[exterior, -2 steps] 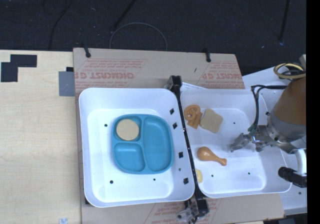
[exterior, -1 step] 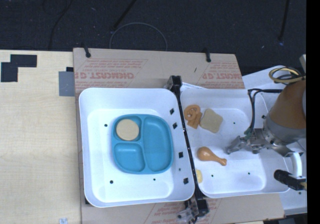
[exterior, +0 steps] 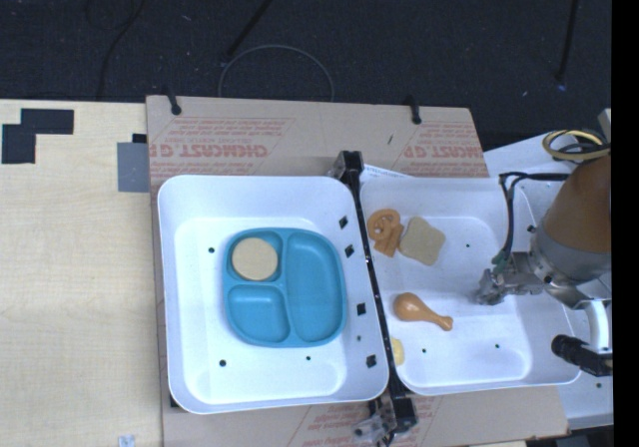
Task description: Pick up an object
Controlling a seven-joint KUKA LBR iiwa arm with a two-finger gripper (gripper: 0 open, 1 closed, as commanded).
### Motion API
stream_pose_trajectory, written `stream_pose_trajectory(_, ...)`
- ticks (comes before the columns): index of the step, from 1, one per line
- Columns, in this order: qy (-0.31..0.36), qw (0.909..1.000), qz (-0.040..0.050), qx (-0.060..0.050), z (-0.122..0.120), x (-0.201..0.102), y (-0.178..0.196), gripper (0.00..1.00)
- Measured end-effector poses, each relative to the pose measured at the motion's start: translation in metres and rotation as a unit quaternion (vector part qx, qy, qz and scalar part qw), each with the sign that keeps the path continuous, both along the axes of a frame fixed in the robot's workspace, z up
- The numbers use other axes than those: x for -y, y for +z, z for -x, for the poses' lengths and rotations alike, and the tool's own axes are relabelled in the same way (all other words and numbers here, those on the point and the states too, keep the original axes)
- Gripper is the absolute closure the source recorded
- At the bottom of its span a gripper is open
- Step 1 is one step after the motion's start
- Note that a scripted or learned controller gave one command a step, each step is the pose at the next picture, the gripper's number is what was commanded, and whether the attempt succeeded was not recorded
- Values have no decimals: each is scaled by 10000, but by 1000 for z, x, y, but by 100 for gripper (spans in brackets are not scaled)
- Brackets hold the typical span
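The hand (exterior: 491,287) sits low in the right bin (exterior: 469,375), at that bin's right side, well apart from the food toys; whether its grip is wide or narrow, I cannot tell. Nothing is seen held. The drumstick (exterior: 421,310) lies near the bin's middle, left of the hand and closest to it. The pretzel (exterior: 383,228) and bread slice (exterior: 422,240) touch each other at the bin's upper left. The best move is probably to travel left over the drumstick, line up across its thin neck, then drop straight down. Left of this bin sits another holding a blue tray (exterior: 300,295) with a cookie (exterior: 254,258). Both rest on cardboard (exterior: 300,141) over a pale desk (exterior: 70,285), dark floor behind
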State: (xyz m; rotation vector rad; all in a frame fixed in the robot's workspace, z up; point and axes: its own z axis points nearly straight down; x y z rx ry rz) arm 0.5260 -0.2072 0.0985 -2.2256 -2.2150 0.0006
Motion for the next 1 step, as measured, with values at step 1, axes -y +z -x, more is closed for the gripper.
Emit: stream_pose_trajectory(1, 31, 10000, 10, 23, -2, 3, 63, 100)
